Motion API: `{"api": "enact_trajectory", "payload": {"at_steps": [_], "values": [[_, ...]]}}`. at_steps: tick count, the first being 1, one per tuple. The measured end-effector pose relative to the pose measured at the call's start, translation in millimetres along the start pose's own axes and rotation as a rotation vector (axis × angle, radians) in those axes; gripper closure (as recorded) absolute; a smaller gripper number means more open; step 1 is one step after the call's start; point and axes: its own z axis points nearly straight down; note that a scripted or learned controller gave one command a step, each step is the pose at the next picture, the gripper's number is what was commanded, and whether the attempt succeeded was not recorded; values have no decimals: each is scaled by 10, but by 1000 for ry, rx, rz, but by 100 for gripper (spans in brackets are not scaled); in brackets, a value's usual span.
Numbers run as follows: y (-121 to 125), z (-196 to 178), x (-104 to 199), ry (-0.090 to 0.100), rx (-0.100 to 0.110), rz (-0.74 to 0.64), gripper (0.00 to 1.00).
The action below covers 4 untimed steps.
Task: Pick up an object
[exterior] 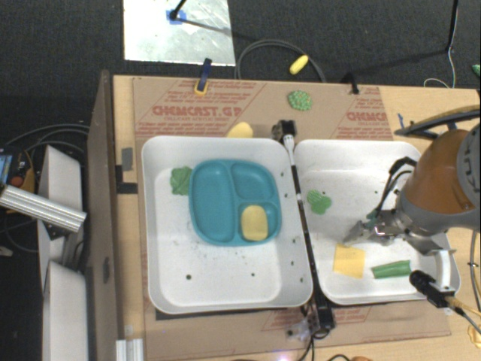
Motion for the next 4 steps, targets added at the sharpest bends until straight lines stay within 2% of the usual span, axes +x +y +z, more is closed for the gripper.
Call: {"api": "enact_trajectory", "payload": {"at_steps": [1, 2, 3, 4], "values": [[449, -20, -579, -6, -11, -1, 0], [-237, -1, -510, 0, 0, 0, 0], [690, -24, -491, -4, -14, -11, 0], [-74, 4, 661, 5, 2, -13, 0]]}}
